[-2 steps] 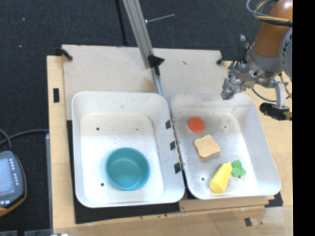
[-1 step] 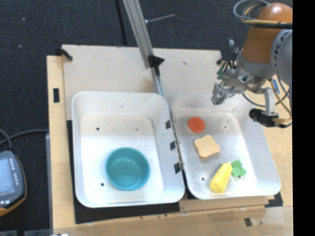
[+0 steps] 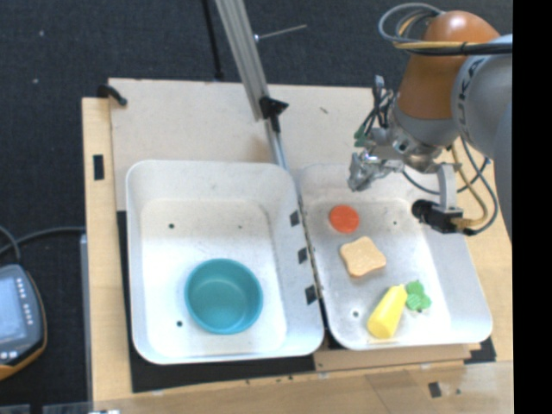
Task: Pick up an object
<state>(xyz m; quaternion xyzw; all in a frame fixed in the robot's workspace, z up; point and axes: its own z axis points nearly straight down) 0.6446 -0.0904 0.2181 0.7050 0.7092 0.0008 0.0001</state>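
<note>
Camera view looks down at a slant on a pale wooden table [image 3: 190, 119] standing on dark speckled carpet [image 3: 103, 24], with two shallow white bins side by side on it. The left bin [image 3: 155, 188] holds a teal bowl [image 3: 223, 296], upright, toward the bin's near edge. The right bin [image 3: 448, 274] holds four small things: a round red-orange piece [image 3: 344, 219] toward its far left corner, a tan slice shaped like toast [image 3: 362, 257] just nearer than that, and by the near edge a yellow piece [image 3: 387, 311] lying tilted, with a small green piece [image 3: 417, 297] touching its right side. The grey arm [image 3: 487, 93] with its orange band [image 3: 440, 59] reaches in from the table's right edge, and the pincer [image 3: 362, 172] hangs over the far edge of the right bin, apart from the red-orange piece and beyond it. Whether the pincer is parted or closed cannot be told, and nothing can be seen in its hold. A slanted metal post [image 3: 246, 50] rises from the far side of the table between the bins. A device with a grey screen [image 3: 15, 304] lies on the carpet beyond the table's left edge.
</note>
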